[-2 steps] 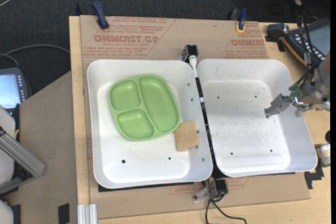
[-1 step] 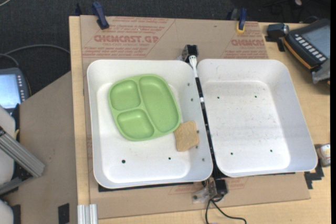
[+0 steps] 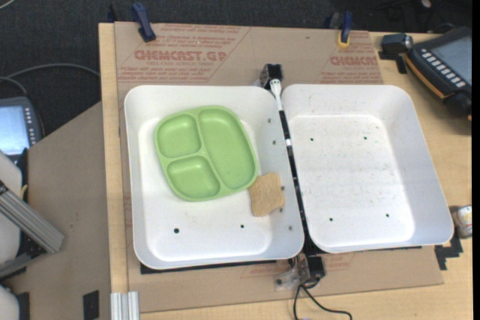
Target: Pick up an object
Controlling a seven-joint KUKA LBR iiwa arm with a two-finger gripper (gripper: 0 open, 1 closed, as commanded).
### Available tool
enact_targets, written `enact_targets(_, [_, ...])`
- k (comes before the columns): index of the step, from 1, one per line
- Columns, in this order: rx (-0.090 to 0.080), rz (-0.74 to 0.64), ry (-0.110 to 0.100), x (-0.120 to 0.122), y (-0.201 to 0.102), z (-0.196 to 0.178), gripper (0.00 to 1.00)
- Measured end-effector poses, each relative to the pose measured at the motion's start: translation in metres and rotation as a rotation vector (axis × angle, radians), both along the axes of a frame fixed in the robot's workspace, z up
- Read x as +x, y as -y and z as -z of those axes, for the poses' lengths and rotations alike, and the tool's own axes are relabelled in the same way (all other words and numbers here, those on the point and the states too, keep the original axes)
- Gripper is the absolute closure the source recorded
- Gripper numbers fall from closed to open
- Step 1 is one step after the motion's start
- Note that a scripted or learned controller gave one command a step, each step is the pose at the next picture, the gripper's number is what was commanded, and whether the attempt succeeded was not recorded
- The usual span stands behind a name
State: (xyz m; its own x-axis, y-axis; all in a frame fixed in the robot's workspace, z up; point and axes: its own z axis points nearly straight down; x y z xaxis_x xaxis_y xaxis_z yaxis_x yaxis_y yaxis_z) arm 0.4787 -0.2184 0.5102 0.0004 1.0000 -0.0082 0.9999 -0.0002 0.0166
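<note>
Green and split into three compartments, the plate [image 3: 205, 154] lay in the left bin [image 3: 150, 236], toward its upper middle. A tan sponge [image 3: 266, 194] sat just beside the plate's lower right edge, touching or nearly touching it, close to the seam between the bins. The right bin [image 3: 420, 161] stood alongside on brown board [image 3: 187, 49]; the gripper's state could not be told.

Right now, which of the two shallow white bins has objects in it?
The left shallow white bin. It holds a green plastic divided plate and a tan sponge-like square touching the plate's lower-right edge. The right shallow white bin shows just dark specks.
</note>
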Motion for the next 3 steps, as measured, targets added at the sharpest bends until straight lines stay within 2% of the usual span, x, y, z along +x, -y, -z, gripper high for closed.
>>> enact_targets(1, [0.002,-0.002,-0.009,0.002,-0.001,-0.003,1.00])
enact_targets(2, [0.013,-0.003,-0.027,0.000,-0.031,0.111,1.00])
enact_targets(3, [0.008,0.000,-0.019,0.068,0.007,0.178,1.00])
